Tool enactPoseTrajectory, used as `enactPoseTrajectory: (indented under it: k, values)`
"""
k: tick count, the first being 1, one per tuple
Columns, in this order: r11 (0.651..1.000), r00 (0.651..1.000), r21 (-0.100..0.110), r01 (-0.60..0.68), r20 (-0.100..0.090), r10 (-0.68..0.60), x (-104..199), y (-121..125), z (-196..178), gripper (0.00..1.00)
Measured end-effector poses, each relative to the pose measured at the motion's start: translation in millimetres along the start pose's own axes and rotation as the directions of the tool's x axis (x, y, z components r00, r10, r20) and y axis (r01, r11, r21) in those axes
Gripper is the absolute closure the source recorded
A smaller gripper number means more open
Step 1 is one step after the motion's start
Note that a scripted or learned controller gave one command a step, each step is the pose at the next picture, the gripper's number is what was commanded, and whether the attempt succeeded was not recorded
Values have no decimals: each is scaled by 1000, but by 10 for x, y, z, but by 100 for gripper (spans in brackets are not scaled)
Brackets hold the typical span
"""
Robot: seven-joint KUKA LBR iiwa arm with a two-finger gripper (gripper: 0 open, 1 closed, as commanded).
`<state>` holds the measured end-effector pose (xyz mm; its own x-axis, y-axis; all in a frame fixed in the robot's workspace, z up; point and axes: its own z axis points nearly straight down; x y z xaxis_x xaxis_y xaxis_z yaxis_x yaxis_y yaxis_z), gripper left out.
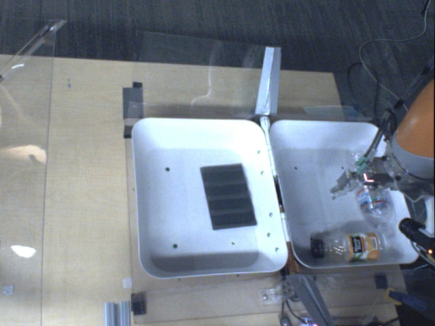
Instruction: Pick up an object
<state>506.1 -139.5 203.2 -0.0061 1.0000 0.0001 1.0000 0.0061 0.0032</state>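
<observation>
Two white bins [146, 182] (touching) on wooden bench [75, 182], dark carpet [170, 12].

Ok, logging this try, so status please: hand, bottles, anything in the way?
Hand over right bin, grip unclear. Clear bottle just below it. Capped bottle lying at near wall. Dark pad in left bin, out of the way.

The arm [416, 131] reaches in from the right — its claw [353, 178] pointing left and low.
</observation>
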Motion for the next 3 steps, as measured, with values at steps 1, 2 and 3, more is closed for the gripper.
enactPoseTrajectory:
  k: [1,2,3]
  values:
    - [1000,1000,0,0,0,0,0,0,-1,0]
    - [995,995,-1,-101,1,101,-584,434,185,0]
    - [994,994,-2,-107,0,107,-584,624,1021,0]
